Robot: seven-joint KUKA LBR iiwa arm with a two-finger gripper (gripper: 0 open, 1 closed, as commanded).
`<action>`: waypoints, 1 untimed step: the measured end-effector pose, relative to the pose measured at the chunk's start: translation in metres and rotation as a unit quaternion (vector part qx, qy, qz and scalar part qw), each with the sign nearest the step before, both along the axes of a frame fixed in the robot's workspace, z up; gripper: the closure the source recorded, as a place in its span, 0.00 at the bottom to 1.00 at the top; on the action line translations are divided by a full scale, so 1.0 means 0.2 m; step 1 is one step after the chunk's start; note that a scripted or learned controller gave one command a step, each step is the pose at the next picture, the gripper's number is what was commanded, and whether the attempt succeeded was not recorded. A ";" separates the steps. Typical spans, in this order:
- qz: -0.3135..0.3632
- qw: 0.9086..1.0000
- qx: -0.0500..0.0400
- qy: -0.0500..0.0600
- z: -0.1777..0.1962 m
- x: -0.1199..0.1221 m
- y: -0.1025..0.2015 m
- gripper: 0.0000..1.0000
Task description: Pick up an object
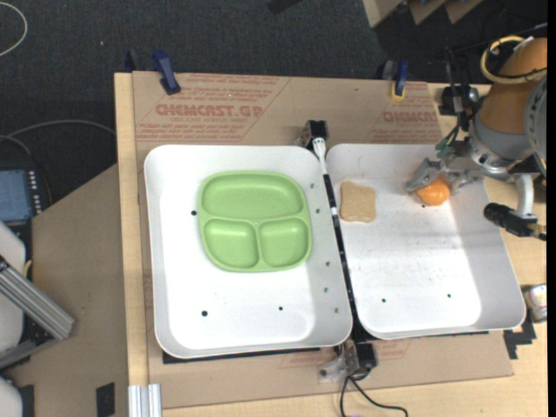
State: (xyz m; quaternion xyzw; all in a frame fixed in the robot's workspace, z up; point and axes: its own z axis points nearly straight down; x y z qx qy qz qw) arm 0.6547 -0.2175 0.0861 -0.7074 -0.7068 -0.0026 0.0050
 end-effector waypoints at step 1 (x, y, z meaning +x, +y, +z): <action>0.002 1.000 0.004 0.008 -0.01 0.05 0.00 0.00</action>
